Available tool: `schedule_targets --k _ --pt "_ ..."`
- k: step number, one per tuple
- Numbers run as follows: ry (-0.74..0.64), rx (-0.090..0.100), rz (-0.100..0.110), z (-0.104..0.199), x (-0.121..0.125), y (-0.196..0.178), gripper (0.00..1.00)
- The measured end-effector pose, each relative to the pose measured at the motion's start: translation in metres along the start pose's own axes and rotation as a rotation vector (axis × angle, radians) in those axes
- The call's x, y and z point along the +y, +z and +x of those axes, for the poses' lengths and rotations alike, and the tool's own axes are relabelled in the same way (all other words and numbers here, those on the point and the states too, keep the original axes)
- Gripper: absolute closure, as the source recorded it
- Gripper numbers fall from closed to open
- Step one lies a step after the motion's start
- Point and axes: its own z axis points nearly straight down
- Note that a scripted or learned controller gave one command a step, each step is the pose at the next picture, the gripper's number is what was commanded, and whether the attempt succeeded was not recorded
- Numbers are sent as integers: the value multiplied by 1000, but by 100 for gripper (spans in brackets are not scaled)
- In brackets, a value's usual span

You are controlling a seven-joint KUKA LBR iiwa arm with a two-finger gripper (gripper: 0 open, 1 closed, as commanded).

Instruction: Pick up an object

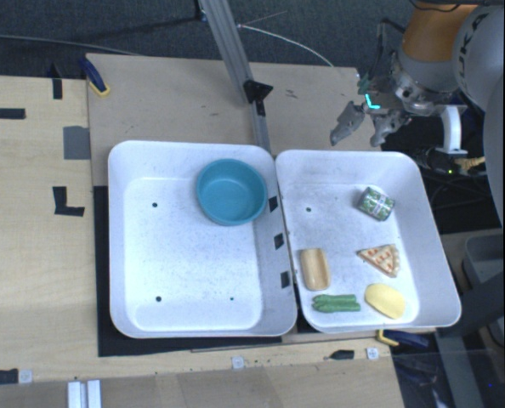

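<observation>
Toys in the right bin [422, 228], near to far: yellow lemon [385, 300], green pea pod [335, 303], bread roll [314, 269], pizza slice [381, 258], small can [376, 202], all likely light, hard, slippery plastic, best pinched across narrow sides; gripper [362, 130] hangs beyond the far rim, fingers spread, empty.

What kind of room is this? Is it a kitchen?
Probably a robot lab, not a kitchen. A robot arm's end effector hangs above two white bins on a taped wooden bench, and the food, like the pizza slice, looks like toys.
</observation>
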Motion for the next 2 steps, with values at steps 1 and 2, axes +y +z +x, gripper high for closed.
schedule_targets --k 1,2 --pt "0 0 -1 0 0 -1 0" --pt "0 -1 5 7 0 62 0"
